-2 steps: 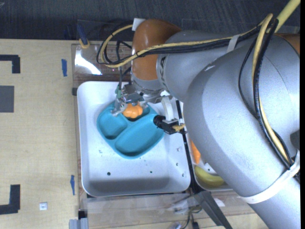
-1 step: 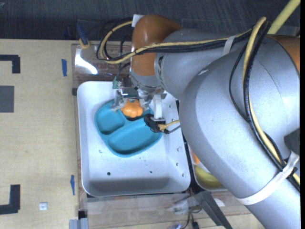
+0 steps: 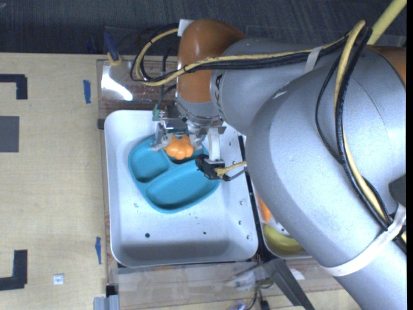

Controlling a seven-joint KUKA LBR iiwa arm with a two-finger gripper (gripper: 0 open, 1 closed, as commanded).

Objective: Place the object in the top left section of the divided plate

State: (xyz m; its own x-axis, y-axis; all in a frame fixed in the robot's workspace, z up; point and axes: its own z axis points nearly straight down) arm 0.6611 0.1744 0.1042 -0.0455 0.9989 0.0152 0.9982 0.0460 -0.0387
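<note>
A blue divided plate (image 3: 169, 185) lies in the left white bin (image 3: 174, 244). A small orange object (image 3: 179, 148) rests at the plate's upper edge, over its top section. My gripper (image 3: 184, 146) hangs straight above that spot, with one finger on each side of the orange object. The fingers look spread wider than the object, with a gap on its right side. The wrist hides the plate's far rim.
The big grey arm covers most of the right bin, where a yellow object (image 3: 281, 239) and an orange bit (image 3: 263, 209) peek out. A shiny clear item (image 3: 115, 86) lies beyond the left bin's far corner. The wooden bench (image 3: 45, 173) stretches left.
</note>
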